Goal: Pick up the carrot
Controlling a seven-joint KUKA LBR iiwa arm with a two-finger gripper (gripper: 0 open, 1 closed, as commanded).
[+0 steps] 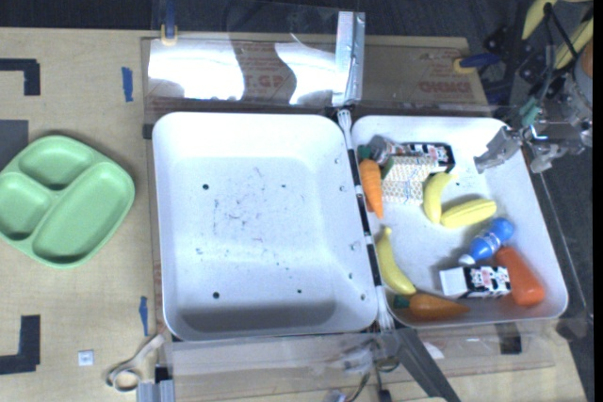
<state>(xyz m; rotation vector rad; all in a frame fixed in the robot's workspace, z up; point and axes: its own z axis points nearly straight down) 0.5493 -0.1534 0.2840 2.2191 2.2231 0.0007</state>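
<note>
Camera view puts my end effector (513,144) at the right bin's far edge, grip unreadable, nothing held; next I'd reach left toward the carrot (372,186).

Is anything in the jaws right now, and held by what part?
Nothing held: the gripper sits at the right bin's upper right edge, the carrot lying apart.
</note>
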